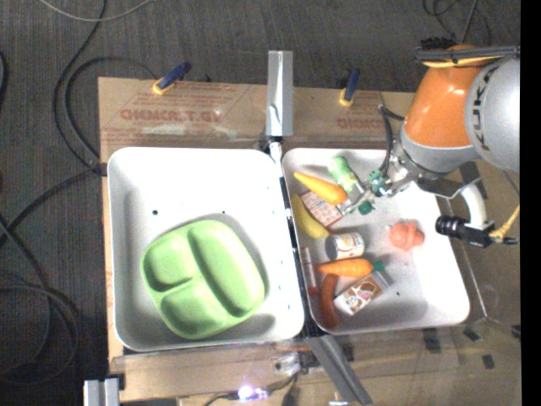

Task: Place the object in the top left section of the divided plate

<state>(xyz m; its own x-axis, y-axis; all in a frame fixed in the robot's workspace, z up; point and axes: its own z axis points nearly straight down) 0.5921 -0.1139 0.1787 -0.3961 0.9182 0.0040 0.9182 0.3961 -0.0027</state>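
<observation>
The divided plate point(203, 276), pale green with three sections, lies in the near half of the left bin point(121, 227), turned at a slant. No item rests in any of its sections.

In the right bin point(427, 290), nearest the camera, a small printed carton point(362, 294) lies beside a dark red sausage-shaped piece point(328, 301). Just behind them lies a carrot point(345, 268), and behind that a small can point(345, 245) on its side. A red-orange lump point(407, 235) sits apart from these, toward the right wall. Farther back, a yellow banana point(308, 220) runs along the left wall, with a pink packet point(323, 206) touching it and an orange-yellow piece point(319, 186) across the packet's far end. A green bottle point(342, 171) lies at the far wall.

The gripper point(374, 184) hangs over the far part of the right bin, just beside the green bottle and the orange-yellow piece. Whether it is released or clenched cannot be told, and no item can be seen in its grasp. The plate is in the other bin, well apart from it, to its left and nearer the camera.

The arm point(452, 117) enters from the far right. Behind the bins lies a cardboard sheet point(186, 112).
</observation>
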